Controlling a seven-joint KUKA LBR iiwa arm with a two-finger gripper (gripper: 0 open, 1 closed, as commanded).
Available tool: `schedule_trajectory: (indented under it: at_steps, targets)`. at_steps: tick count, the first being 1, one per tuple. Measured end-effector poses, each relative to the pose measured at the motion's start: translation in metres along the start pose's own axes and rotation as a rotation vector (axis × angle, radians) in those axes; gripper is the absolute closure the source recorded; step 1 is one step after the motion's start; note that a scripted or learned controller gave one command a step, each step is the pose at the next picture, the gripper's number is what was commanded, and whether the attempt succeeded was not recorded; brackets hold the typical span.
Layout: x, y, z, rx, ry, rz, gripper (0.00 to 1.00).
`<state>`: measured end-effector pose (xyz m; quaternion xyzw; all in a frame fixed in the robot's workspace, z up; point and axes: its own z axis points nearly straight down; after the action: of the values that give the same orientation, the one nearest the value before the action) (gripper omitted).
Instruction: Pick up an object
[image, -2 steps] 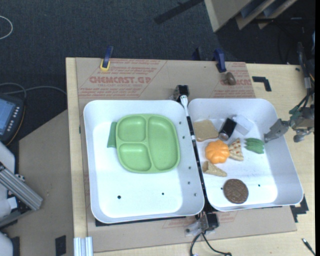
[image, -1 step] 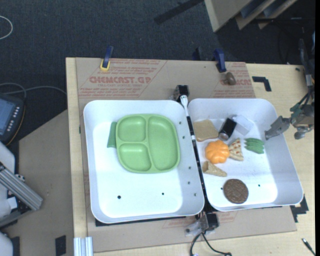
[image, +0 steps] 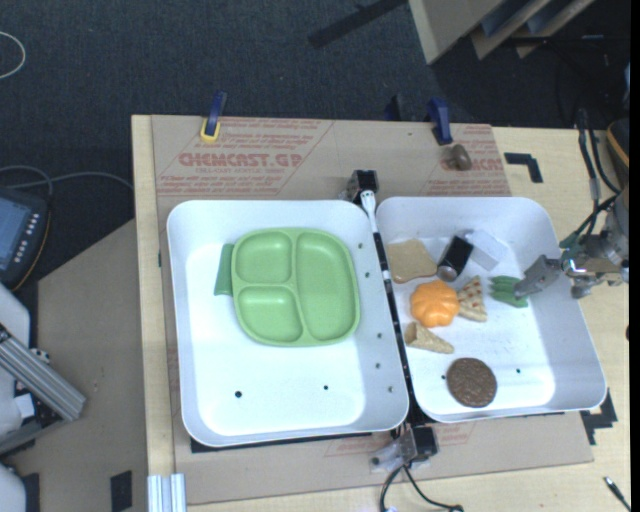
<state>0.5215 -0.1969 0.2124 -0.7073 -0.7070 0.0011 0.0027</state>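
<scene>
Reaching in from the right, the gripper (image: 540, 274) hangs over the right part of the right bin (image: 575, 350), low above its floor. Whether it is spread or pressed together cannot be told from this slanted view. Just left of the tip lies a small green object (image: 507, 290), very close to it or touching; which one is unclear.

The other things in this bin sit further left. An orange round fruit (image: 434, 303) lies near the middle, with a tan wedge (image: 472, 300) touching its right side and another tan wedge (image: 430, 340) just nearer. A flat tan slice (image: 410, 259) lies at the far left, a black cylinder (image: 455, 256) tilts beside it, and a white block (image: 487, 247) sits just right of that. A brown round disc (image: 471, 382) rests alone at the near side.

In the left bin (image: 200, 330) lies a green divided plate (image: 295, 286) with three compartments, towards the far side.
</scene>
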Motion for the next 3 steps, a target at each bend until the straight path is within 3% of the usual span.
schedule_trajectory:
  at_steps: [2, 3]
  targets:
    - [0.001, -0.006, 0.126, 0.002, 0.001, 0.000, 0.00]
    - [0.001, -0.006, 0.128, -0.002, -0.001, 0.001, 0.00]
